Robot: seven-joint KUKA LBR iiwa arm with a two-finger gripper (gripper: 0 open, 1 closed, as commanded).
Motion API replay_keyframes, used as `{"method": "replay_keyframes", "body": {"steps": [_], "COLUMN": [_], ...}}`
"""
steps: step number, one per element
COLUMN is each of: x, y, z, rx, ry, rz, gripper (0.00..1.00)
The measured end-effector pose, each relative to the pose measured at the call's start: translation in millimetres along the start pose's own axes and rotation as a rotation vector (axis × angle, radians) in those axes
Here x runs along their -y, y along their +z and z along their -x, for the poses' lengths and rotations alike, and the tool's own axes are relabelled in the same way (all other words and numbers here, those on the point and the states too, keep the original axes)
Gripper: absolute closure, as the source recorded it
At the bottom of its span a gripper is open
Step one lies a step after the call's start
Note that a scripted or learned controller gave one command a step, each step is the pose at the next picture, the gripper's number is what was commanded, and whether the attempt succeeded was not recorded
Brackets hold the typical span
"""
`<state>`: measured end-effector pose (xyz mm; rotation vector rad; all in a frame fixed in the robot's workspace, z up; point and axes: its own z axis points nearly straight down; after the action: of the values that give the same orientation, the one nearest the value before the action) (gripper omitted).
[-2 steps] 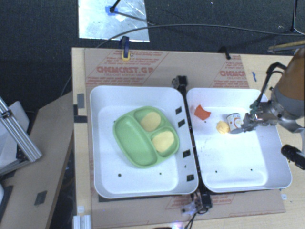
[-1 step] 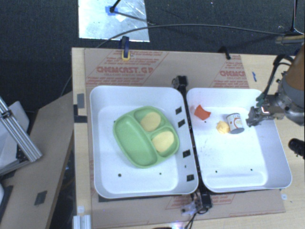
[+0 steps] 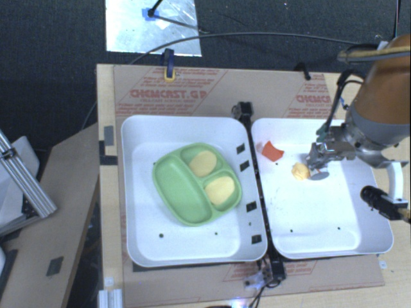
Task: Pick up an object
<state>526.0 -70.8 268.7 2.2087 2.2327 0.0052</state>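
Over right white bin (image 3: 347, 239) I see gripper (image 3: 316, 165) low, touching small yellow lumpy object (image 3: 300, 171); finger state unclear. Red-orange piece (image 3: 273, 151) near. Green divided plate (image 3: 196, 183) in left bin (image 3: 144, 236).

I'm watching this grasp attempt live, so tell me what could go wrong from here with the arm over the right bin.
1. The gripper sits right beside the small yellow object; it may nudge the object away rather than catch it.
2. The red piece lies close by and could get bumped.
3. Both lie near the divider between the bins, so a push could drive them against it.
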Motion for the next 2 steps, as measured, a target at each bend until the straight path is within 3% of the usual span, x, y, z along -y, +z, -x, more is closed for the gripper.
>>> {"method": "replay_keyframes", "body": {"steps": [2], "x": [-8.1], "y": [12.7], "z": [-111.2], "rx": [0.0], "ry": [0.001], "rz": [-0.002], "gripper": [1.0]}}
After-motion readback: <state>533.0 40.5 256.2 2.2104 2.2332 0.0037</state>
